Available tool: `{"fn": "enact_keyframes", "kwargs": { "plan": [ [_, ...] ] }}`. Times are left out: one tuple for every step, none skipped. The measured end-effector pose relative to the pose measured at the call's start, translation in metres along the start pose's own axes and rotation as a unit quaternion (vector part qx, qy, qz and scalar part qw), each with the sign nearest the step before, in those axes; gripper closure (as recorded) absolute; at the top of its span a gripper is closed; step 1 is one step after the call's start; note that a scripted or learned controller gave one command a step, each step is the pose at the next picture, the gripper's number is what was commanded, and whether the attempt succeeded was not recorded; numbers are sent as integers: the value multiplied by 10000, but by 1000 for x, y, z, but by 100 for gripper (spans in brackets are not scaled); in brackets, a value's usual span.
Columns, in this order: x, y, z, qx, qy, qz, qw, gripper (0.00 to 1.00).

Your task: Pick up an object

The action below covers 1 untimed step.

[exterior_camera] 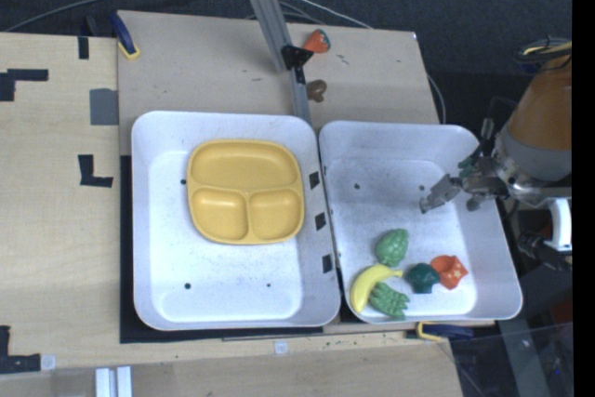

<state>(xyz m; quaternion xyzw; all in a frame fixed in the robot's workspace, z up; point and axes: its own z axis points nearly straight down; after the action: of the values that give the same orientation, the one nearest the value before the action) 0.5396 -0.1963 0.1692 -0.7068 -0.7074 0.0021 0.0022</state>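
While I reach in from the right edge of the frame, my pincer point(444, 193) hangs over the upper right part of the right bin point(390, 139), its tip pointing left and a little down. Nothing sits between its tips that I can make out, and whether they stand apart or together I cannot tell from this slant.

Down in the lower part of that same bin lie the toys: a green round vegetable point(392, 246), a yellow banana point(366, 283) curving along the lower left corner, a bright green leafy piece point(389, 299) touching the banana, a dark teal piece point(421, 277), and an orange-red piece point(450, 271) just beside the teal one. All of them are apart from my pincer, lower in the frame.

Over in the left bin point(149, 200) rests a yellow divided plate point(246, 191) with three compartments, toward the bin's upper half.
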Motion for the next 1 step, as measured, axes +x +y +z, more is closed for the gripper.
{"fn": "enact_keyframes", "kwargs": {
  "plan": [
    [-6, 6, 58, 6, 2, -2, 10000, 0]
  ]
}}
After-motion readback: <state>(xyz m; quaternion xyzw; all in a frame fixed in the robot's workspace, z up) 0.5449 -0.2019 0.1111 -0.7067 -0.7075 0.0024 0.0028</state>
